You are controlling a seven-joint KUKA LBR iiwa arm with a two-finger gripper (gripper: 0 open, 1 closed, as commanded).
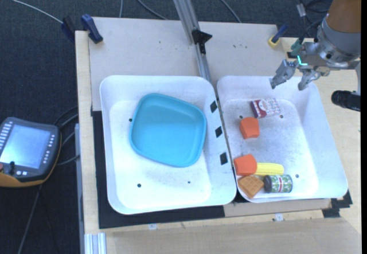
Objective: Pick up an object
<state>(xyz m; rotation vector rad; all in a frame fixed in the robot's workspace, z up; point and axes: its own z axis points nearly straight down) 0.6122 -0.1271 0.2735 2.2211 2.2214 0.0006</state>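
Metal hand (pixel 293 79) spread above speckled bin (pixel 321 132).

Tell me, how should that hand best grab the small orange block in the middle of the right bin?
Probably from straight above, fingers closing across two opposite flat sides of the orange block. It lies alone, apart from the red-and-white carton behind it, so both sides are free. The open hand hangs above the bin's far edge.
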